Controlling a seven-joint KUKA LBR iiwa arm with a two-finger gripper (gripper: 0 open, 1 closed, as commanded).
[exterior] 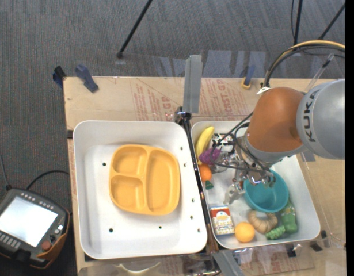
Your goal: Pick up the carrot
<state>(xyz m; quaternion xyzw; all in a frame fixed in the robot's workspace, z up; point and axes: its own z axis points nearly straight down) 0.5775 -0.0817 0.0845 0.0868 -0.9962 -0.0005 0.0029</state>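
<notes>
Worktop (125, 99) made of light wood is what we look down on, and it carries two white bins side by side. Far to the left, off the wood, we see a small screen pad (27, 223) with a cord. The left bin (90, 137) has a yellow plate (145, 179) in it, and the plate has three parts. A grey post (193, 85) stands at the back, between the two bins.

Next comes the right bin (308, 191), which is full of small toys. A yellow banana (204, 141) lies at its back left corner. Just in front of the banana we see a purple toy (209, 155), and touching that is the carrot (206, 174), small and orange with a bit of green at its front end. It sits close to the bin's left wall. Near the front we see a little red and white box (222, 220), an orange ball (244, 232), a tan ring toy (263, 220) and a green toy (285, 223). A teal bowl (267, 193) sits in the middle.

The big grey and orange arm (292, 125) reaches in from the right. Its gripper (234, 195) hangs over the bin, between the carrot and the teal bowl, and is not on the carrot. We cannot tell how far open the fingers are, and we see nothing between them.
</notes>
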